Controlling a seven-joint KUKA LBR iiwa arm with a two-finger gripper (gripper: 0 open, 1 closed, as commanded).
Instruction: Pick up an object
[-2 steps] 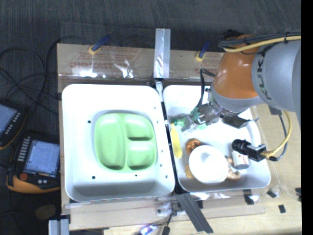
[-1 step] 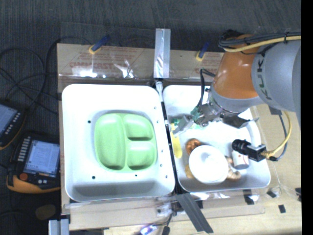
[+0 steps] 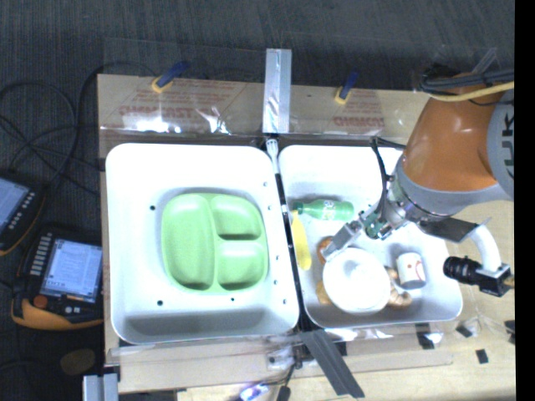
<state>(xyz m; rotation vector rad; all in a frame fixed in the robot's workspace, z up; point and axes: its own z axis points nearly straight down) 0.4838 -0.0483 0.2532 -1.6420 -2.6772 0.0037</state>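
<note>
White plastic forms two shallow bins, set side by side on a bench and seen from above at a slant. In the left bin (image 3: pixel 125 224) a green divided tray (image 3: pixel 216 241) lies near the middle, with bare white floor left all round it, widest along the bin's left and near edges. A narrow ridge where the two rims meet runs between the bins. In the right bin (image 3: pixel 334 170) things are crowded toward the near half, while the far strip of floor is left open. A yellow piece (image 3: pixel 300 242) is laid along the bin's left wall. Just right of it a green bottle (image 3: pixel 325 210) lies on its side, pointing across the bin. Nearer the front sits a white bowl (image 3: pixel 357 281), close to the front rim. A small white cup (image 3: pixel 410 266) with a red mark is seen just right of the bowl; brown things beside the bowl are partly hidden by it and cannot be made out. The gripper (image 3: pixel 358 230) is lowered between bottle and bowl, at the bowl's far edge. Whether its jaws are apart or together cannot be told, and nothing is seen held. Much of the bin's right side is covered by the grey and orange arm (image 3: pixel 451 149).
</note>
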